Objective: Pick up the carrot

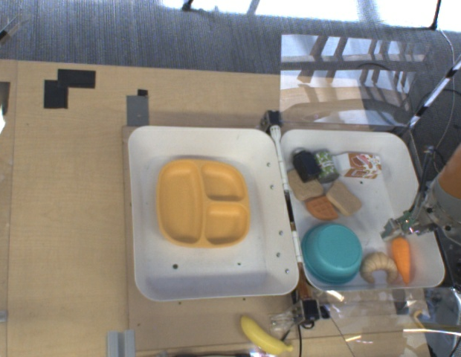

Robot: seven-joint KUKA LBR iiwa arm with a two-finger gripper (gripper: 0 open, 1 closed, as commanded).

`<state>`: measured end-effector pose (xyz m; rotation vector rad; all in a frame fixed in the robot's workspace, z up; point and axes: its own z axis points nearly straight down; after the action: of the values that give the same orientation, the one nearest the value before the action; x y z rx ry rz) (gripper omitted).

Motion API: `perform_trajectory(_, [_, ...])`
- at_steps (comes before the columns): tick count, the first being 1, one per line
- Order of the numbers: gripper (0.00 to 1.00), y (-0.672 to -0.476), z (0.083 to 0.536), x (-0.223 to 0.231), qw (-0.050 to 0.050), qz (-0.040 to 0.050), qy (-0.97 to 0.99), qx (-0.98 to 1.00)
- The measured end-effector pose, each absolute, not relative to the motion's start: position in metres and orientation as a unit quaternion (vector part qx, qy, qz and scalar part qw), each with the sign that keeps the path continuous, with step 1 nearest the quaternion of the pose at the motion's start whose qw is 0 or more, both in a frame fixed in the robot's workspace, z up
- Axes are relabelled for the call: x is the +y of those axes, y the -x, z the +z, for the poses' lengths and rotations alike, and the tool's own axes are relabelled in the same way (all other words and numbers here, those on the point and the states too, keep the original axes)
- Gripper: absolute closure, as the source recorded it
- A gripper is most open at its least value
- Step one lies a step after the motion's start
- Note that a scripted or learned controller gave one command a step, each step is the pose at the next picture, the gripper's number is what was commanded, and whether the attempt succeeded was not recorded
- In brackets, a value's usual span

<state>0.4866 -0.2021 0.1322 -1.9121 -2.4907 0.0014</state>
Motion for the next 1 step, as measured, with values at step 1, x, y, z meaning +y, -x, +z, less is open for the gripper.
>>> perform_trajectory(1, [1.0, -0.5043, 0.1694, -0.1119, -0.001, -0.0032, 0.703, -0.711])
